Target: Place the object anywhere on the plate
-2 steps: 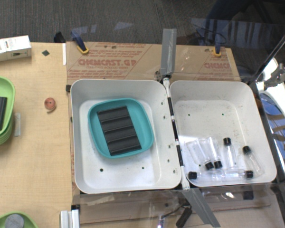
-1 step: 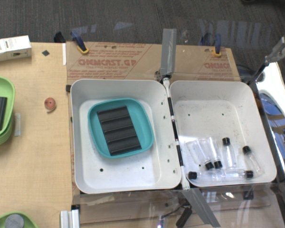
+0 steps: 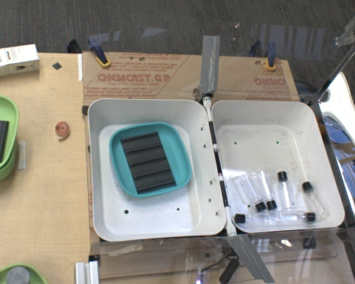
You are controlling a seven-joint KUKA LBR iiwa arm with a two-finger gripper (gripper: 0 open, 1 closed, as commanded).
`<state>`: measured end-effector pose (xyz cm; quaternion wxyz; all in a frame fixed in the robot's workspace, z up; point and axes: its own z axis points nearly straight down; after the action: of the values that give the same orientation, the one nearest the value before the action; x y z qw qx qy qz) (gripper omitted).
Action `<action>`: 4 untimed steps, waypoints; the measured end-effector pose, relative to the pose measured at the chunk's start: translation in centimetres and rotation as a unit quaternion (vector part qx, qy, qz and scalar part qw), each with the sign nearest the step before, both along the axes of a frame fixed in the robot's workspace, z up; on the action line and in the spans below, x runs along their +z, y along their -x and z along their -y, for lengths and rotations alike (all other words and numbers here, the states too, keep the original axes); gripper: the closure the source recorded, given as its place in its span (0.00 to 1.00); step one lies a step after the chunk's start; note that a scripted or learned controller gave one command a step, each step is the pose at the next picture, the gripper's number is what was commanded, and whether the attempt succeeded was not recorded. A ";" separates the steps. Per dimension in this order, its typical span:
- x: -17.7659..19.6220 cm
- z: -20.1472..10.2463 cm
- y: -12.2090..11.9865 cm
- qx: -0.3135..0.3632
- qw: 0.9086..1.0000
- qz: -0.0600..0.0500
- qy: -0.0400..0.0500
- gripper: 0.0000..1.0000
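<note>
A: What lies nearest the front edge of the bench?

B: In the right bin (image 3: 319, 129), clear vials with black caps (image 3: 272, 197) lie in a loose cluster along the bin's front wall, spreading toward its front right corner; several touch or overlap one another.

A: And the left bin?

B: The left bin (image 3: 100, 206) carries a teal plate (image 3: 119, 158) near its centre. A black ridged block (image 3: 147, 162) rests on the plate, slightly tilted.

A: Farther back?

B: Brown cardboard (image 3: 136, 78) lies behind both bins, clamped at its far edge. A green tray (image 3: 3, 114) sits at the bench's left edge.

A: The gripper's state?

B: No arm or gripper reaches over the bins, so nothing can be said of it.
</note>
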<state>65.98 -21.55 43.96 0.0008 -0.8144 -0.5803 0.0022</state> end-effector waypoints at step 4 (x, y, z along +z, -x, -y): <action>-0.1 -0.1 0.5 -0.227 0.974 -0.001 0.000 0.00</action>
<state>65.48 -21.46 43.85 0.0016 -0.9249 -0.3802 0.0031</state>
